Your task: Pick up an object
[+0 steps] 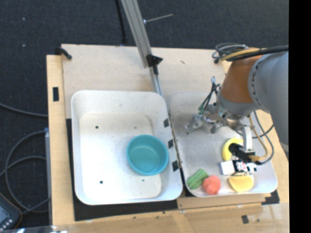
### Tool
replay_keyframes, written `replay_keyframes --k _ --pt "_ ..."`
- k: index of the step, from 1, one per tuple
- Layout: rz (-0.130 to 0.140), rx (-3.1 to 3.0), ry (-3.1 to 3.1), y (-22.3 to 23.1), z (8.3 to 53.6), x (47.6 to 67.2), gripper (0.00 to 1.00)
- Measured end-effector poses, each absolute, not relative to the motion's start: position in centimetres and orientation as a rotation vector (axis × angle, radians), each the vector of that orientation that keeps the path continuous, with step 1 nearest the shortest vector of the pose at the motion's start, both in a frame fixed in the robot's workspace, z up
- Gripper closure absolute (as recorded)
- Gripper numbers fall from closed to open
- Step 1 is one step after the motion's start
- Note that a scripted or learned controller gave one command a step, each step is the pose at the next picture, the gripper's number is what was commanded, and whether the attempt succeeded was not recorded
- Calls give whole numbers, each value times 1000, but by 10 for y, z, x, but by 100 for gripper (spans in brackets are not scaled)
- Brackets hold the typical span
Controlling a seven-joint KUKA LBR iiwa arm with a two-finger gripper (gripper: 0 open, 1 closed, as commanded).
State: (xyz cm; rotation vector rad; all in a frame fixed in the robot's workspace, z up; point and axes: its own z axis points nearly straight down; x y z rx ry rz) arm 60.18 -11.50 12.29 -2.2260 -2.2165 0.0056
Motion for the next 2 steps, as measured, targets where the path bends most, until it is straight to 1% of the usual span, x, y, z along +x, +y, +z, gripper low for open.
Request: replay_keyframes --k 1,2 --pt "5 -2225 -2218 -117 100 601 0" --pt "-2 -2232 -2215 -117 112 603 100"
